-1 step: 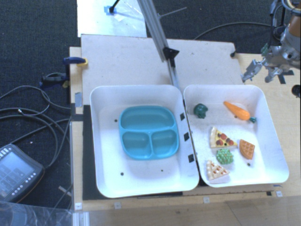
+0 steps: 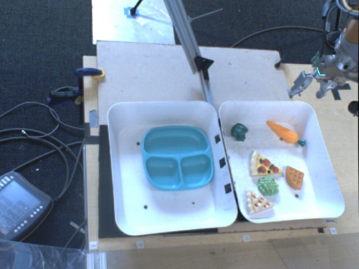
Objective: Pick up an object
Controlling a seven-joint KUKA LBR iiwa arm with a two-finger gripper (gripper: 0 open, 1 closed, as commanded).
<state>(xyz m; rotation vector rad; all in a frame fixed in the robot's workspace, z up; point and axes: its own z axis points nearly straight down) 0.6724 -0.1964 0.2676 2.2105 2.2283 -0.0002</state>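
The right bin (image 2: 325, 150) holds several toy foods: a dark green broccoli (image 2: 239, 131), an orange carrot (image 2: 283, 132), a pizza slice (image 2: 263, 165), a brown waffle (image 2: 294, 177), a light green bumpy piece (image 2: 267, 185) and a second wedge slice (image 2: 258, 202). My gripper (image 2: 312, 87) hangs above the bench just beyond the right bin's far right corner, well above the carrot. It is open, its two fingers spread apart with nothing between them.
A blue three-compartment plate (image 2: 178, 157) lies in the left bin (image 2: 120, 167). A slanted metal pole (image 2: 185, 27) runs down to the bins' shared far edge. Cables and a pendant (image 2: 19, 206) lie off the bench at left.
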